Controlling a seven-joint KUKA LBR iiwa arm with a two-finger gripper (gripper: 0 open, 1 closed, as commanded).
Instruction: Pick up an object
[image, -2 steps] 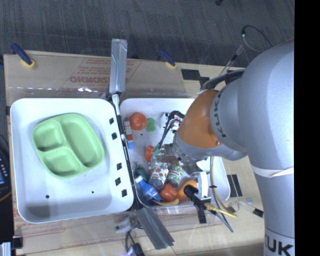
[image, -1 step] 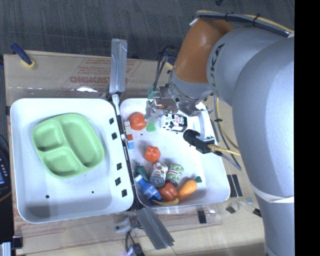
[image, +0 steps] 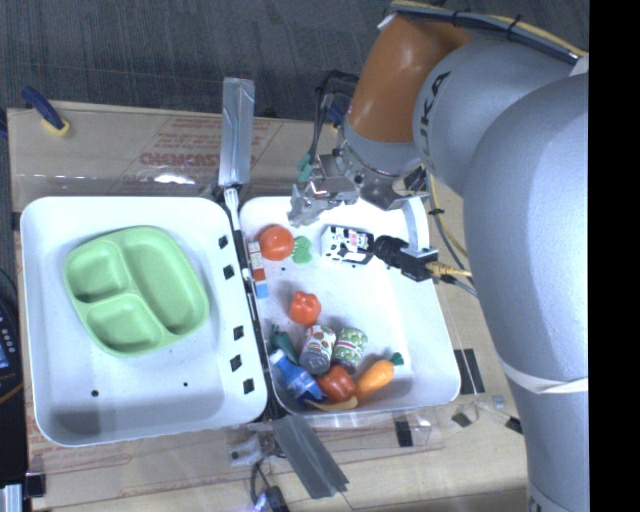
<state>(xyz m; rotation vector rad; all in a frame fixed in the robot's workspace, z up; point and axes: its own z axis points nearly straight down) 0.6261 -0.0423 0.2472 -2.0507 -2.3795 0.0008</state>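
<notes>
We judge this to be the approach step: the end effector (image: 318, 196) hangs over the far edge of the right bin (image: 432, 330), and nothing shows between its fingers. Whether they stand wide or narrow we cannot tell, since the metal parts blur together from this angle.

Candidates for picking all lie in the right bin. Nearest the end effector are a round orange ball (image: 275, 242) with a small green piece (image: 302, 249) touching it, and a white block with black markings (image: 347, 243) just to the right. Further toward us sits a glossy red tomato-like toy (image: 305, 307), then a crowded heap in the near corner: two small printed cans (image: 333, 347), a blue piece (image: 293, 377), a red pepper-like toy (image: 339, 383) and an orange carrot (image: 377, 375).

For the next move we would favour the ball or the block, as both stand clear of the heap. The ball is smooth and round and may roll from a loose pinch, so a centred descent matters.

The left bin (image: 50, 260) holds a pale green divided plate (image: 135, 288), matte plastic with three compartments.
</notes>
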